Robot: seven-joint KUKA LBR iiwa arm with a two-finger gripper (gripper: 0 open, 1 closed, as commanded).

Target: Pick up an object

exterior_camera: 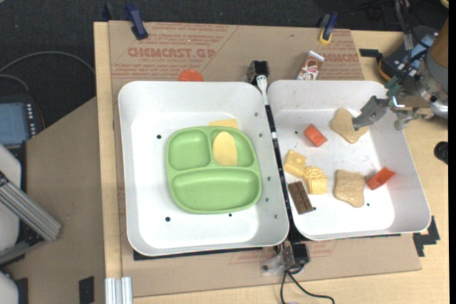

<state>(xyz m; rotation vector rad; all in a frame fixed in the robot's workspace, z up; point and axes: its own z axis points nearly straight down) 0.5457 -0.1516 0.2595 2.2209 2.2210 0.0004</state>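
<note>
Gripper: hanging over the right bin, fingers looking open, holding nothing.
Tan bread piece: sitting just beside it, probably light and squishy.
Grab spot: squeezing its middle gently.

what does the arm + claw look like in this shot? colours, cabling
The claw is small, dark grey metal with two thin fingers. Behind it sits a pale grey, rounded wrist housing. Above that is a cluster of dark parts with blue cables or fittings and an orange patch. No markings are legible.
</note>
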